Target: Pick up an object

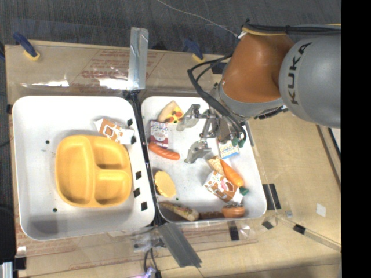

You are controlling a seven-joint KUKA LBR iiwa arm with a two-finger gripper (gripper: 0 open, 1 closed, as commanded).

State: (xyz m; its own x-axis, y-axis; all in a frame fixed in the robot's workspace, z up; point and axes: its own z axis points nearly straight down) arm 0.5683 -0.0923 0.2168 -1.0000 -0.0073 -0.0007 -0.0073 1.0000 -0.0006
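My gripper [193, 134] hangs over the middle of the right bin [255, 172], open, with only bare bin floor between its grey fingers [197, 150]. Just left of it lie a red-and-white packet [159, 131] and a red sausage [164, 152]. A pizza slice [170, 112] sits by the upper finger. A small blue-and-white carton [228, 150] lies close under the wrist. Further down are a carrot [232, 173], a brown-and-white carton [219, 186], a round bun [165, 183], a bread roll [179, 212] and a hot dog [234, 211].
The left bin [26, 155] holds a yellow divided plate [93, 169] and an orange-and-white carton [114, 131] near its upper right corner. The arm's orange band [255, 62] overhangs the right bin's top right corner. Cables [200, 77] loop beside the wrist.
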